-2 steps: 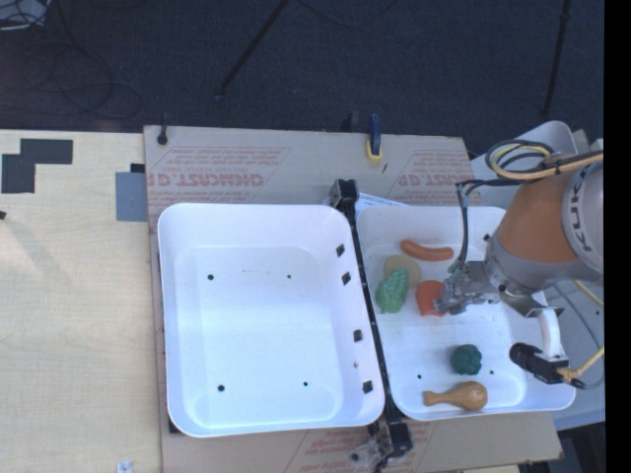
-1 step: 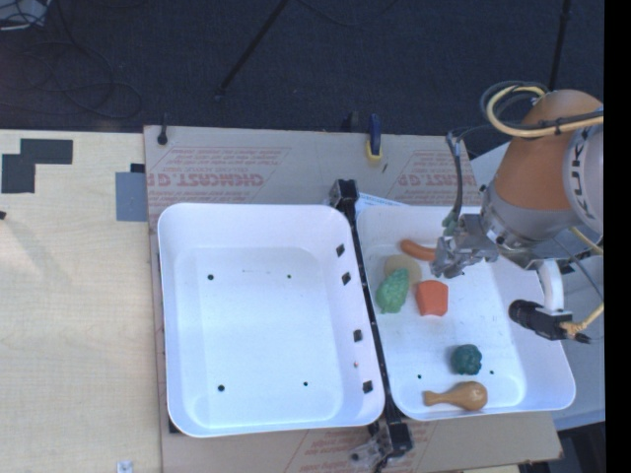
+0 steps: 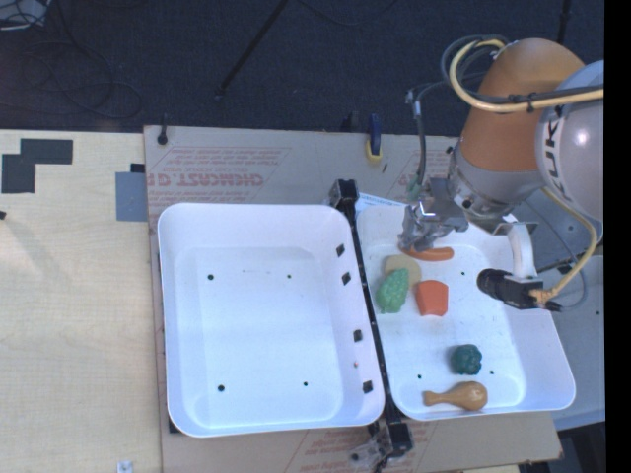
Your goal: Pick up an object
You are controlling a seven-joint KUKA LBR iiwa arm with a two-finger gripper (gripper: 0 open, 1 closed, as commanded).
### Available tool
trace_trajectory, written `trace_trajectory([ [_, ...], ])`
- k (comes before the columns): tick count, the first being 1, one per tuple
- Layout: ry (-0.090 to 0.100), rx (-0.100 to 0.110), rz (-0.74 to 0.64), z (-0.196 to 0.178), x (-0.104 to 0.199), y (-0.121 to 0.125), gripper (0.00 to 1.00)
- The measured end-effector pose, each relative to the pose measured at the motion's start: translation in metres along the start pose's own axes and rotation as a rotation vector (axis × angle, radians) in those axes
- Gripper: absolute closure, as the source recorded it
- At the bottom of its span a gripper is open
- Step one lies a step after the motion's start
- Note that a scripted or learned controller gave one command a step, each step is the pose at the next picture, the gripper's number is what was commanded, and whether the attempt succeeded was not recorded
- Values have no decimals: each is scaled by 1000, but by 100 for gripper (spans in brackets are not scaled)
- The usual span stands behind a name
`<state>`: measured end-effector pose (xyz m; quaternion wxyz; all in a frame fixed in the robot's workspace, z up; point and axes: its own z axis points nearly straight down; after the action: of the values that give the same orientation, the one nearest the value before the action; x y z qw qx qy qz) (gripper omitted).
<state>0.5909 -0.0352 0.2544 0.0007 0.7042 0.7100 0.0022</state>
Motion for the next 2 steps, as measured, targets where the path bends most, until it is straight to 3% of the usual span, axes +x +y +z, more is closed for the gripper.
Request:
trace_trajectory([
  [1,0,-4,1,-110,52,-20,100],
  [2,1,-4,0,-205,121,-16,100],
])
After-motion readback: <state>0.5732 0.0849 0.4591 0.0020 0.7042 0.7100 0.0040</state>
